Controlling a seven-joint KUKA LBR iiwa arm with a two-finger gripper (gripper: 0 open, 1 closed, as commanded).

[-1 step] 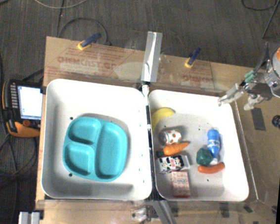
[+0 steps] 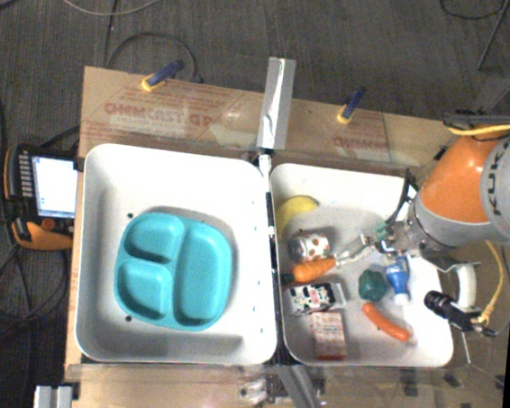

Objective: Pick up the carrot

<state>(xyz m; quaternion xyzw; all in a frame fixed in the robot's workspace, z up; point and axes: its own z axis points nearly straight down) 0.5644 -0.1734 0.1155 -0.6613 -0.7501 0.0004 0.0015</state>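
Observation:
The carrot (image 2: pixel 314 269) is a short orange piece lying flat in the right bin (image 2: pixel 420 356), near its left wall and just below a small printed can (image 2: pixel 312 246). My gripper (image 2: pixel 348 254) reaches in from the right, low over the bin, with its tip just up and to the right of the carrot's right end. I see nothing held in it. The grey arm with its orange band (image 2: pixel 460 188) hangs over the bin's right side.
The right bin also holds a yellow round fruit (image 2: pixel 295 210), a black-and-white box (image 2: pixel 310 296), a red-and-white packet (image 2: pixel 327 333), a green lump (image 2: pixel 372 285), a blue bottle (image 2: pixel 397 279) and an orange-red sausage-shaped piece (image 2: pixel 386 322). A turquoise divided tray (image 2: pixel 175 270) lies in the left bin (image 2: pixel 98 227).

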